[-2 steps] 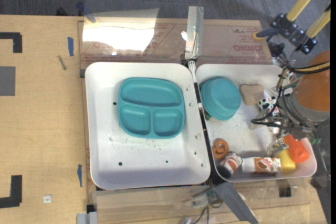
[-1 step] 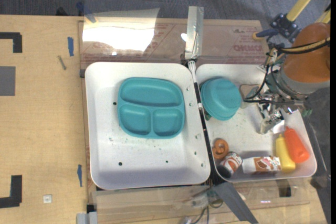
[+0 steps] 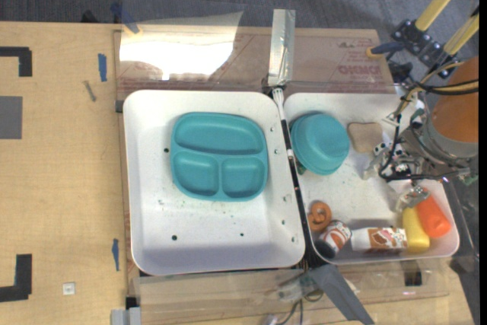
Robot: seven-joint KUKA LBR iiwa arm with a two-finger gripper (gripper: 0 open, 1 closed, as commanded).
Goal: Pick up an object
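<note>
Grey arm's two-finger gripper [image 3: 397, 157] hangs over the right shallow white bin [image 3: 365, 258], right of the teal plastic bowl [image 3: 319, 141]; open or closed, cannot tell. Bottle with yellow cap [image 3: 384, 238] lies below the bowl by the front wall. Teal divided tray [image 3: 219, 156] sits in left bin [image 3: 144, 186].

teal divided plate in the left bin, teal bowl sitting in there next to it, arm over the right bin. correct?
Not quite. The camera view shows the teal bowl in the right bin, against its left wall, not in the left bin. The teal divided plate is in the left bin, and the arm is over the right bin.
</note>
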